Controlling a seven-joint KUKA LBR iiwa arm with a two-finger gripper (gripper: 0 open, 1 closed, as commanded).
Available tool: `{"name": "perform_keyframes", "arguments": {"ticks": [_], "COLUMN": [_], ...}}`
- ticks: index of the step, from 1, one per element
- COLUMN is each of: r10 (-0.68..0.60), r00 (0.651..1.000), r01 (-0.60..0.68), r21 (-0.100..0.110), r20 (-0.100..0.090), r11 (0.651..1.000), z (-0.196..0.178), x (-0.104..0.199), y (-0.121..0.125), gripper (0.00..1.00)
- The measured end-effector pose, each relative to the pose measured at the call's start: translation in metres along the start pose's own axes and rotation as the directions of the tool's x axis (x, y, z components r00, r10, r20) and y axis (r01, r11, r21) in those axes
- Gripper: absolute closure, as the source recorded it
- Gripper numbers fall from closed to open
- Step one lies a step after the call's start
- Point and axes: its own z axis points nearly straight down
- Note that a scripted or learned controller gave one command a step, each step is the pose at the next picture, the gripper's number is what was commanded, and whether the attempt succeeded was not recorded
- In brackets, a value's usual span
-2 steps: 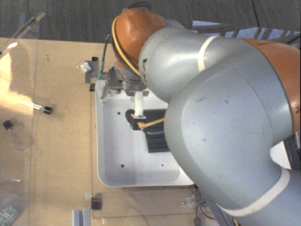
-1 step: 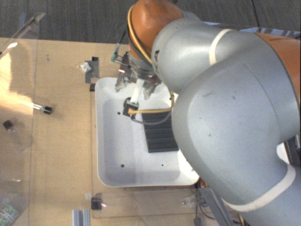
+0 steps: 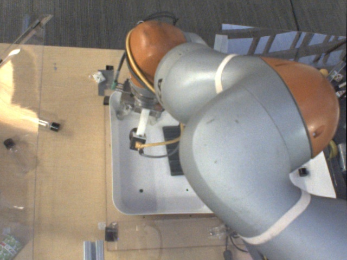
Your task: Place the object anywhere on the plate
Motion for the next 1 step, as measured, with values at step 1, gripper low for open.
{"name": "perform_keyframes", "arguments": {"ticks": [1], "r10": [0.000], "r00": [1.000], "r01": [0.000], "r21": [0.000], "r20": [0.000], "r11": [1.000], "z": [0.0000], "x": [0.0000], "y": [0.0000], "gripper": [0.00]}}
